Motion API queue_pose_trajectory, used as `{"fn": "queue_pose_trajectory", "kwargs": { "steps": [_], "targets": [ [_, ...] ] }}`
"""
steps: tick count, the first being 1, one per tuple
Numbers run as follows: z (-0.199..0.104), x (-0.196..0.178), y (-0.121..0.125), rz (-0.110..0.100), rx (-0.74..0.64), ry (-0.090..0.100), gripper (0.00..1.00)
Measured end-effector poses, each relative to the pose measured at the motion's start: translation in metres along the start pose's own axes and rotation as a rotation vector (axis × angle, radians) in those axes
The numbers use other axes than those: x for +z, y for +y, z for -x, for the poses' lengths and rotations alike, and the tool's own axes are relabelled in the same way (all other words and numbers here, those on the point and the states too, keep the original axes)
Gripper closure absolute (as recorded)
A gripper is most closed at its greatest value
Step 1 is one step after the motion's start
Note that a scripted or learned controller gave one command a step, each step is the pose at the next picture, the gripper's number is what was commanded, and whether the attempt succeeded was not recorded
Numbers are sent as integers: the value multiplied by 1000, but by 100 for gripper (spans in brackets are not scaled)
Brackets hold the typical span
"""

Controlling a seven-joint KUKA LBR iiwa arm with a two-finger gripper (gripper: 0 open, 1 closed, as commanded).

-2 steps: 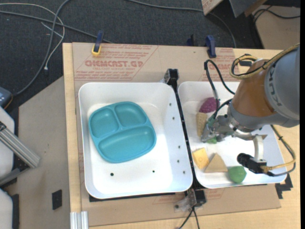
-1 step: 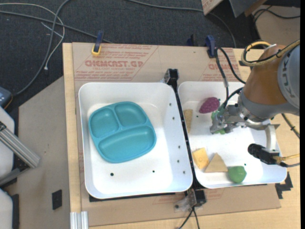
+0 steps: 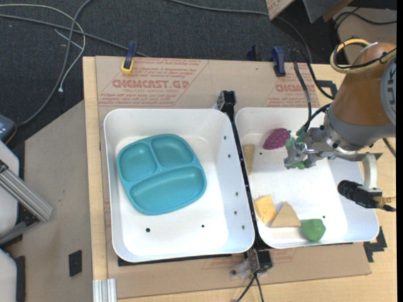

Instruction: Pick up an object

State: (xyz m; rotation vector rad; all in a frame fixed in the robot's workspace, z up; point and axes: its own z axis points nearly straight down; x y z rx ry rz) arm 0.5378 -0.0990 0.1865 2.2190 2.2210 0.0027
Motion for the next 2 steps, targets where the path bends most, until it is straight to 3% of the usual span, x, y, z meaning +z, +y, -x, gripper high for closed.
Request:
{"fn": "queue_pose_trajectory", "kwargs": {
  "steps": [1, 2],
  "targets": [
    [7, -50, -5, 3, 0, -1, 100],
    [-50, -45, -11, -6, -4, 4, 100]
  ]
}}
